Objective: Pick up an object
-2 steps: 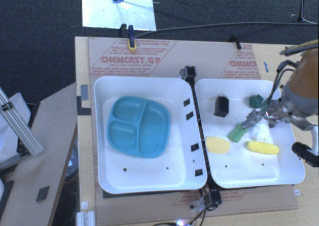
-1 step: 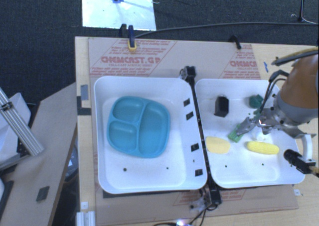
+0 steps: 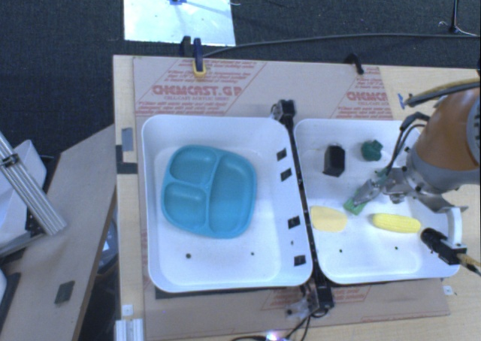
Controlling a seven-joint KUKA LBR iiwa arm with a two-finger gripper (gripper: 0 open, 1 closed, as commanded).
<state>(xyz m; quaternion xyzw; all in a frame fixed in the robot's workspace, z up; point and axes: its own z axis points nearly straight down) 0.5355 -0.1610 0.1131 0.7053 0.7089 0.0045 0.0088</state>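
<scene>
The right bin [image 3: 361,268] holds several small objects. A black block [image 3: 334,160] and a dark green lump [image 3: 371,150] lie near its back. A pale yellow flat piece [image 3: 328,218] and a yellow corn-like piece [image 3: 396,223] lie near its middle. My gripper [image 3: 373,190] reaches in from the right, low over the bin, between the black block and the corn piece. A small light green piece [image 3: 354,203] sits right at its tip, just above the flat yellow piece. The wrist hides whether that piece is held.
The left bin [image 3: 225,272] holds a blue divided plate [image 3: 208,190]. A black clip-studded divider [image 3: 294,197] separates the bins. The arm's orange band [image 3: 449,133] hangs over the right bin's far right side. A black part [image 3: 439,245] sticks out by the bin's right front corner.
</scene>
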